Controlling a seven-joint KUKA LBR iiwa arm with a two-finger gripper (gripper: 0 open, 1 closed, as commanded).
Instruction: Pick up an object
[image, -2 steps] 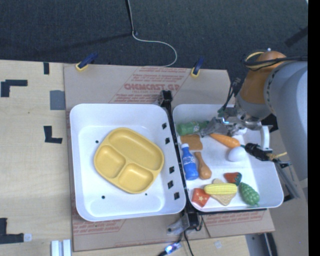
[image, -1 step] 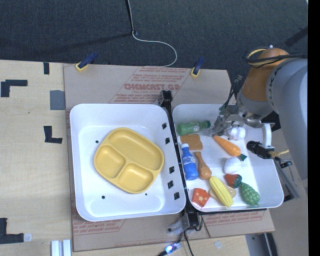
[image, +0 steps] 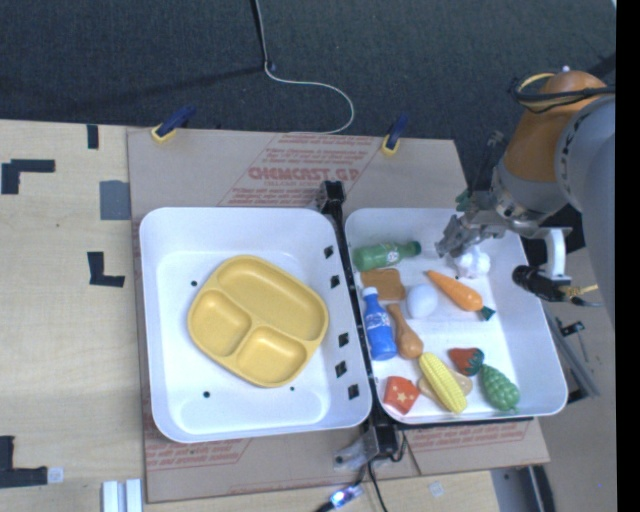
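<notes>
- The likeliest target is a small white object (image: 474, 264) near the far right of the right bin (image: 530, 345), directly under the hand (image: 462, 238); its exact kind is too small to tell.
- The hand hangs low over that white object; whether it is open, closed or gripping cannot be told from this slanted view.
- Just beside the white object lies a carrot (image: 457, 290), and near that a white egg (image: 423, 301). A judgement: if the hand comes down slightly off, it could nudge the carrot or close on two things at once.
- Further out in the same bin: a green bottle (image: 385, 254) along the far edge, a blue bottle (image: 378, 324), a drumstick (image: 404, 332), a corn cob (image: 441, 382), a strawberry (image: 465, 359), a bumpy green vegetable (image: 497, 387) and a red block (image: 401, 395).
- The crowding is the main risk: a rounded, smooth toy may slip out as the hand squeezes or lifts, and roll against its neighbours.
- The white object sits close to the bin's far wall, so the hand could also catch that rim.
- The left bin (image: 165, 300) holds a yellow divided plate (image: 258, 319), well apart from the action.
- Both bins rest on cardboard (image: 290, 170) on the worktop (image: 60, 330).
</notes>
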